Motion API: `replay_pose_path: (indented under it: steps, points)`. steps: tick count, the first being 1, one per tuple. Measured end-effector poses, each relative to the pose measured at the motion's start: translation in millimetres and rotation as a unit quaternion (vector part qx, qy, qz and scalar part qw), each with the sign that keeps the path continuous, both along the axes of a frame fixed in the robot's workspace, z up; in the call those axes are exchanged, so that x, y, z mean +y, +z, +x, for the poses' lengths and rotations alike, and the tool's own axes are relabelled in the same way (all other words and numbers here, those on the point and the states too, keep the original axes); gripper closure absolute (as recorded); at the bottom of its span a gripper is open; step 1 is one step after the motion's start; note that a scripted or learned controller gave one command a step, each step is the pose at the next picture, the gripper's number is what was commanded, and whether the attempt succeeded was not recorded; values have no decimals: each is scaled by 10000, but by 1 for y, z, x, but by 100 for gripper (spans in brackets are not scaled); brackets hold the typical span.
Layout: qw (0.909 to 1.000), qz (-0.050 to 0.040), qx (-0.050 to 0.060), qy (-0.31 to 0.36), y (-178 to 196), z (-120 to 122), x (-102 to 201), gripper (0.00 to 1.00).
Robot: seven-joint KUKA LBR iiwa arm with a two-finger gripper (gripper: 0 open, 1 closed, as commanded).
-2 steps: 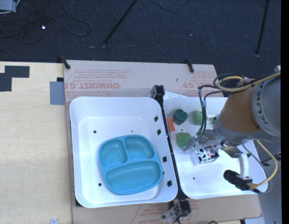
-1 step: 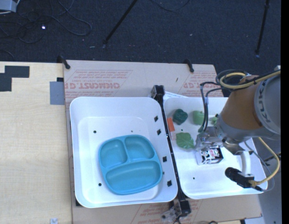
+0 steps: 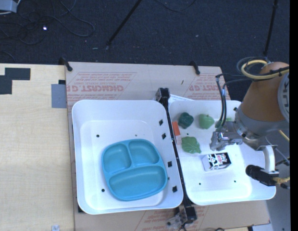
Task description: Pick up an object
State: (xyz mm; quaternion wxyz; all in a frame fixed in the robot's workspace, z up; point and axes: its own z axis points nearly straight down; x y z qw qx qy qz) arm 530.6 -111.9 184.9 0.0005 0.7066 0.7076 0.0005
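**Gripper low in right bin, above small printed box**

Camera view. Two shallow white bins side by side on a cardboard sheet; the sheet carries red printed lettering, seen reversed and upside down, not safely readable.

Left white bin (image 3: 86,124): holds a light-blue plastic tray with three compartments (image 3: 134,170), lying flat toward the bin's near right corner. Likely parked there, out of the picking area.

Right white bin (image 3: 235,189): the candidates sit along its left and far side. Dark-green rounded lump (image 3: 186,120) and lighter green rounded lump (image 3: 205,121) near the far edge; a flat leaf-green piece (image 3: 191,145) just nearer; a thin orange strip (image 3: 176,128) against the left wall. A small black-and-white printed box (image 3: 217,160) lies mid-bin; its markings are too small to read.

Metal two-finger gripper (image 3: 220,141) hangs just beyond the box's far edge, probably lining up on it. Jaw state: cannot tell. Nothing visibly between them.
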Motion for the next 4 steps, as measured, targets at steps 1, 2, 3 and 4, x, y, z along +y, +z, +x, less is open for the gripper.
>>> replay_pose_path:
  steps: [1, 2, 3, 4]
  points:
    - [10000, -2, -13, -2, 61, -1, 6, 100]
    - [10000, 0, 5, -5, 85, -1, 4, 100]
    - [10000, 12, 30, 14, 73, 7, 63, 100]
    - [10000, 11, 35, 17, 63, 12, 124, 100]
